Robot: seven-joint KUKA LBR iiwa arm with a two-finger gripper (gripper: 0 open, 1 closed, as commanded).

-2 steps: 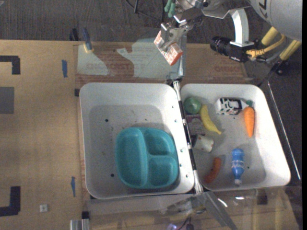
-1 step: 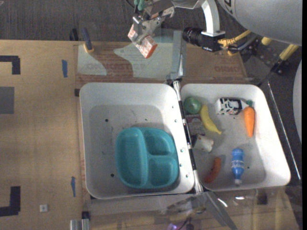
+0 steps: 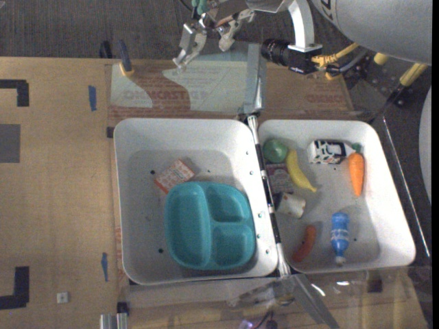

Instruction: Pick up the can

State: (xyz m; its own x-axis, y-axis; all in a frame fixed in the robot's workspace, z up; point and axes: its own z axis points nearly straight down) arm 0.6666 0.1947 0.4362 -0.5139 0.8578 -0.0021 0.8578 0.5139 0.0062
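Glossy plastic bins point(image 3: 130, 184), teal tray point(image 3: 209, 225); matt cardboard bench point(image 3: 55, 204).

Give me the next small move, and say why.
Probably swing the gripper toward the right bin: it hangs beyond the bins' far edge, fingers apart and holding nothing, while the can lies by the divider, beside the banana.

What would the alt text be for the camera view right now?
The end effector hangs open beyond the bins' far edge, holding nothing. The can lies in the right bin beside a banana, carrot and bottle; the left bin holds a teal tray.
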